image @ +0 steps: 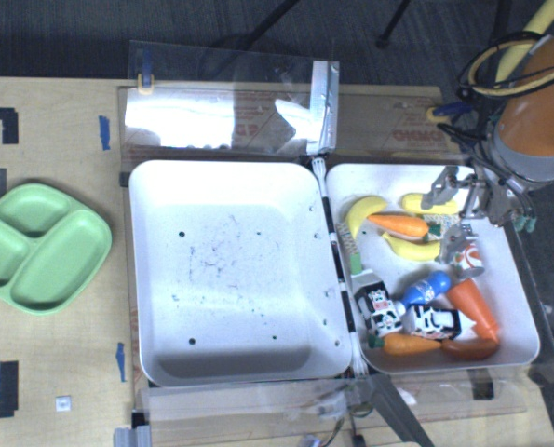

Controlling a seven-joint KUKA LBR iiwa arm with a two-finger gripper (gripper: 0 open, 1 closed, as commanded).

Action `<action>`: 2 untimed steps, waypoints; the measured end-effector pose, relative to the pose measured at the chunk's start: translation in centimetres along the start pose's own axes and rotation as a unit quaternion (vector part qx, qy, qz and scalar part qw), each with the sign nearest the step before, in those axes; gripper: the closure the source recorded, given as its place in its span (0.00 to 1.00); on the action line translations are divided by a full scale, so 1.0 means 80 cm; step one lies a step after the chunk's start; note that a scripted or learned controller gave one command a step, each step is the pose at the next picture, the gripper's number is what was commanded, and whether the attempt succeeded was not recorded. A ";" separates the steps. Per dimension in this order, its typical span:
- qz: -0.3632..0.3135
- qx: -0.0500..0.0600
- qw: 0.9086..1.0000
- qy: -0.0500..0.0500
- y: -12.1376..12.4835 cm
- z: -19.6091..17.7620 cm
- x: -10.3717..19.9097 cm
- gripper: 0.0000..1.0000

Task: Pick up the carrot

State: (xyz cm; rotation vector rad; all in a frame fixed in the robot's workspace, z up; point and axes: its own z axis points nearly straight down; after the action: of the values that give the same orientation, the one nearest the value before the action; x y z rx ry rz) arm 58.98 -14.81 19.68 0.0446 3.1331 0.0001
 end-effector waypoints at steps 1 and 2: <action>0.046 0.000 0.999 0.003 -0.074 0.116 0.027 0.00; 0.029 0.000 1.000 -0.001 -0.036 0.050 -0.068 0.00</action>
State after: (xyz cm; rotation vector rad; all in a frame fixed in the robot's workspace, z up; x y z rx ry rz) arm 64.40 -17.88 15.71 0.1361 3.1295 0.0000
